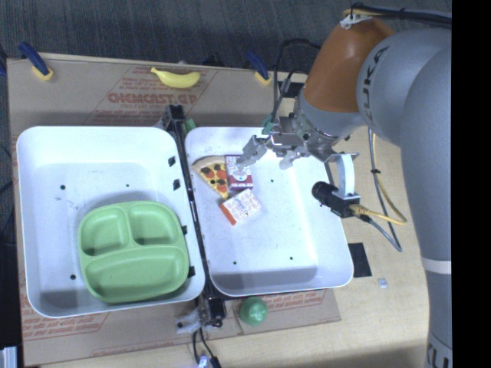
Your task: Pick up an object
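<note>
In the right bin point(307, 259), near its left wall, lie a toy pizza slice point(212, 175), a small purple and white box point(240, 176) and a red and white packet point(242, 207). My gripper point(270, 156) hangs over the far part of this bin, just right of the purple box. It is open, its fingers spread with nothing between them; the left fingertip point(250, 153) is close to the box's upper corner.
The left bin point(46, 167) holds a green divided plate point(134, 250). A yellow banana point(176, 76) lies on the cardboard behind the bins. A green ball point(252, 310) sits on the bench in front of the right bin. The arm and its cables crowd the right side.
</note>
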